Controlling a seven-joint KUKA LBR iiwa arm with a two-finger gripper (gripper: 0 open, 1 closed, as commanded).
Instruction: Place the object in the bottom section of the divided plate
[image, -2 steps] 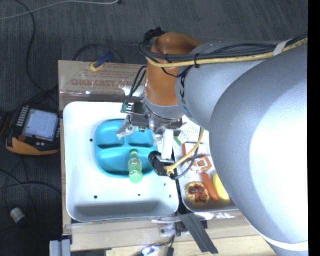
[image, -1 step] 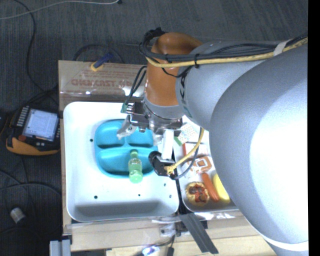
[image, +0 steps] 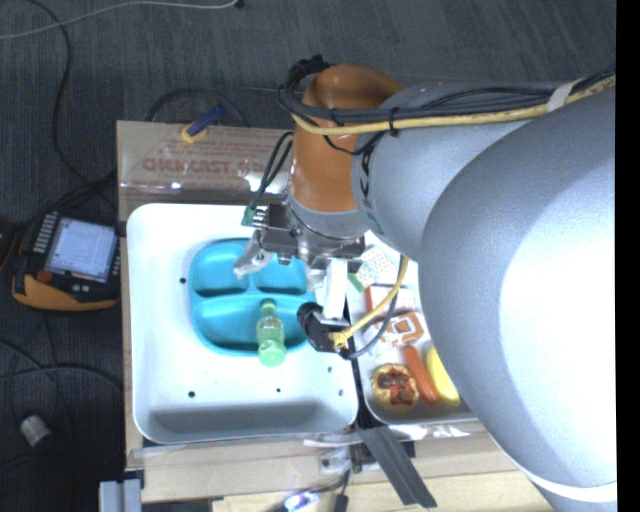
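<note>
Lying in the blue plastic divided plate (image: 222, 312) at 6 o'clock, the small green-and-clear bottle (image: 269, 335) looks placed — the gripper (image: 262, 256), whose grip I cannot tell, should retreat.

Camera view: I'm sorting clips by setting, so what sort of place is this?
Probably a robotics lab bench, not a kitchen: a grey arm trailing cables works over a white bin holding a blue divided plate, toy food sits nearby, and a handheld control pendant lies on the carpet.

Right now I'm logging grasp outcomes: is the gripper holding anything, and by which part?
Nothing visibly. The small green plastic bottle lies on the blue divided plate, apart from the gripper.
</note>
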